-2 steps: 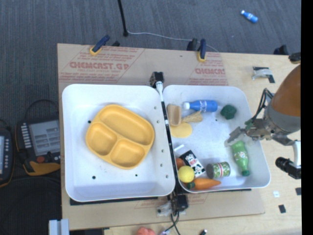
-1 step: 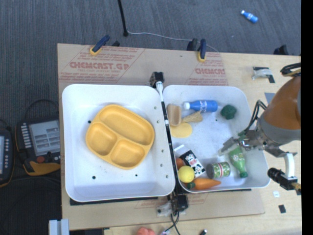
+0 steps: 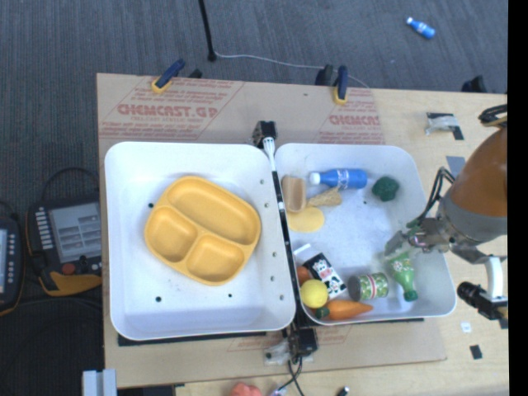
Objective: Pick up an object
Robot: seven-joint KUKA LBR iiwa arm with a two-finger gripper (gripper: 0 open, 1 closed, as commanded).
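Two shallow white plastic bins sit side by side on a pale wooden tabletop [image 3: 388,110].

Left bin [image 3: 124,246]: holds a yellow three-compartment plastic tray [image 3: 203,229], lying flat near the bin's middle.

Right bin [image 3: 412,172]: holds the loose objects.
- Far side: a blue plastic bottle with a white cap [image 3: 339,178], lying on its side, with a dark green rounded toy [image 3: 384,189] well apart to its right.
- Near the dividing wall: a tan bread-like piece [image 3: 293,192], a beige strip [image 3: 324,197] and a flat yellow disc [image 3: 306,219].
- Near edge: a black-and-white patterned small box [image 3: 323,273], a yellow lemon-shaped toy [image 3: 313,294] touching it, an orange carrot-shaped toy [image 3: 350,308] just beside the lemon, and a small green-labelled can [image 3: 371,286] lying on its side.
- Near right corner: a green plastic bottle [image 3: 403,272], lying tilted just beside the can.

The grey arm with an orange band [image 3: 488,184] reaches in from the right. Its jaws [image 3: 410,242] are over the right part of the right bin, directly above the green bottle's far end. Whether the jaws are parted or closed cannot be told, nor whether they touch the bottle.

Beyond the tabletop, a small blue object [image 3: 421,28] lies on the dark carpeted floor [image 3: 99,23].
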